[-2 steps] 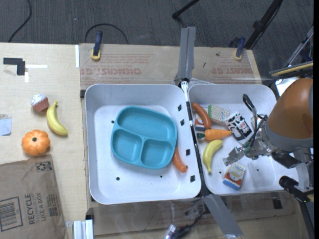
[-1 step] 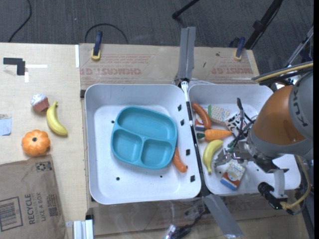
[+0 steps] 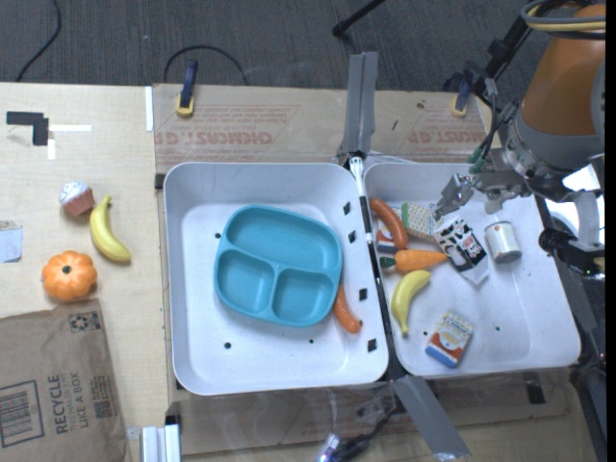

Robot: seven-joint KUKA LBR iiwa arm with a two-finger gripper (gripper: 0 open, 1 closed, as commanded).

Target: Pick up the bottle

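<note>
Currently gripper [image 3: 452, 200] hovers over the right bin's [image 3: 539, 354] far side; can't tell its jaw state. Bottle [image 3: 462, 243] lies just near of it, between carrot [image 3: 421, 257] and can [image 3: 501, 241].

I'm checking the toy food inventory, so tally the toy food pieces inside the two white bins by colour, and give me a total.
Orange: 3, a carrot, a sausage and a smaller sausage beside the blue tray
Yellow: 1, a banana
Total: 4
</note>
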